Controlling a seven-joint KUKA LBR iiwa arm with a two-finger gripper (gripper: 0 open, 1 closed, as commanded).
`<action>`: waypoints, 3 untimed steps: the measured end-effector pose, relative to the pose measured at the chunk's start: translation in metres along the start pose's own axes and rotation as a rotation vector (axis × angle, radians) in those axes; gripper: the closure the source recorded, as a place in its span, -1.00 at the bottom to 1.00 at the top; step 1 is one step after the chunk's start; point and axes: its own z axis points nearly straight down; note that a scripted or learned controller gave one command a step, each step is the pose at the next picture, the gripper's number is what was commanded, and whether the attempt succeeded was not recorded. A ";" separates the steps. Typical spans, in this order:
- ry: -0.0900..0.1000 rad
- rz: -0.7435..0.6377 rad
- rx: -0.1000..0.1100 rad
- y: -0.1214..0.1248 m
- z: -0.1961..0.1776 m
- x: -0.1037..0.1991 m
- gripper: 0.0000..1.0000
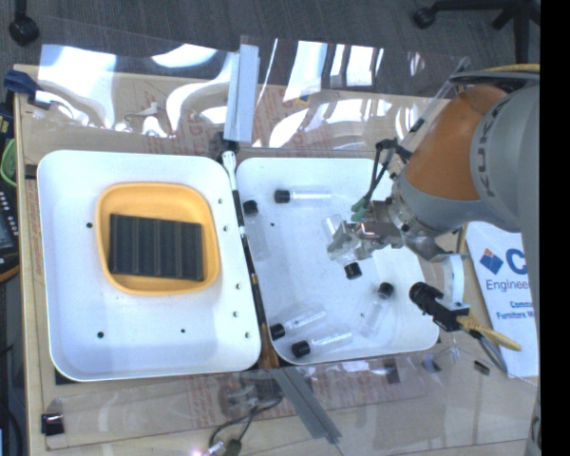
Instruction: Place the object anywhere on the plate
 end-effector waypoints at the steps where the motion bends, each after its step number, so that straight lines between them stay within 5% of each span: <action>1: -0.002 -0.168 -0.003 0.046 -0.018 0.031 1.00; 3: -0.002 -0.348 -0.003 0.090 -0.001 0.144 1.00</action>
